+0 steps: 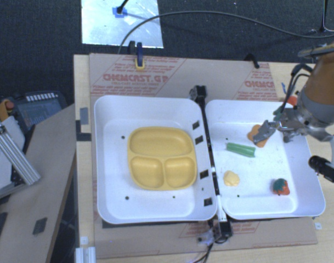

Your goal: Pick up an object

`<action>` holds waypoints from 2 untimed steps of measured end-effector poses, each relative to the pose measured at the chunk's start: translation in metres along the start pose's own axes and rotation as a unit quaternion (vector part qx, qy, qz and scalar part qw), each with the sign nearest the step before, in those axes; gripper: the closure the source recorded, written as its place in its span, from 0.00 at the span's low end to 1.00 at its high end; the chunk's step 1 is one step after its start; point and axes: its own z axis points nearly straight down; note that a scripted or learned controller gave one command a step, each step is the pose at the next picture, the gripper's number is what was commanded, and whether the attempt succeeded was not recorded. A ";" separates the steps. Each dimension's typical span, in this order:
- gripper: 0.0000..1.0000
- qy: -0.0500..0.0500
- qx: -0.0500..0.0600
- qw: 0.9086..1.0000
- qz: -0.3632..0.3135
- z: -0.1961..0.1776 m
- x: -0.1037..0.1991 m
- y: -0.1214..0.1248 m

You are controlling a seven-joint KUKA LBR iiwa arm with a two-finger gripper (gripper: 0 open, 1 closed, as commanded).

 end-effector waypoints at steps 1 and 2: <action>0.00 -0.001 -0.006 1.000 -0.001 -0.007 0.000 0.003; 0.00 -0.001 -0.007 1.000 -0.001 0.051 0.005 0.000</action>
